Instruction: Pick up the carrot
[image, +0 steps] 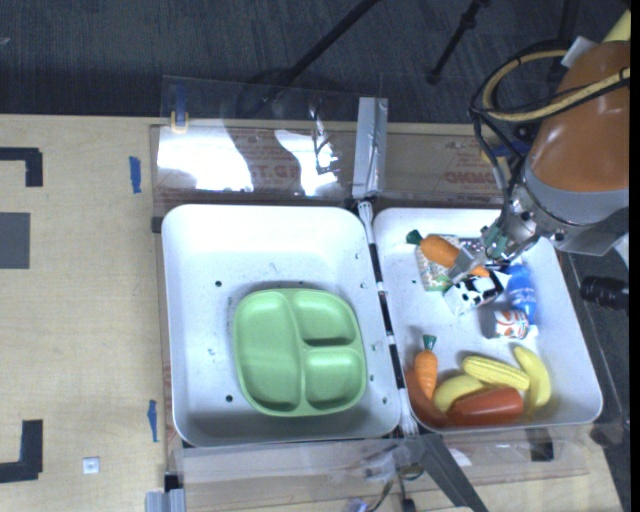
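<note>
Carrots sit in the right bin. One carrot lies at the front left, just beside a banana and a red pepper. Another carrot lies at the back, near the gripper. I cannot tell how the gripper is set.
</note>
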